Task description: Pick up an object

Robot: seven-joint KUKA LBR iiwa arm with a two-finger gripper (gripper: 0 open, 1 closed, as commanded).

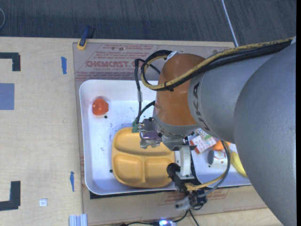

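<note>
Grey arm (263, 112) above yellow moulded tray (138, 166), hand hidden.

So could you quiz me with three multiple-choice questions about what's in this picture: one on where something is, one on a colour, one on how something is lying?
1. Where in the white bin is the small round object?
A. far left corner
B. near right corner
C. on the yellow piece

2. What colour is that round object?
A. blue
B. orange-red
C. green

3. How does the big yellow moulded piece lie?
A. flat on the bin floor
B. hanging in the air
C. outside the bin

Answers: 1 A, it sits near the bin's upper left; 2 B, it is plainly orange-red; 3 A, it rests on the floor beneath the arm.
</note>
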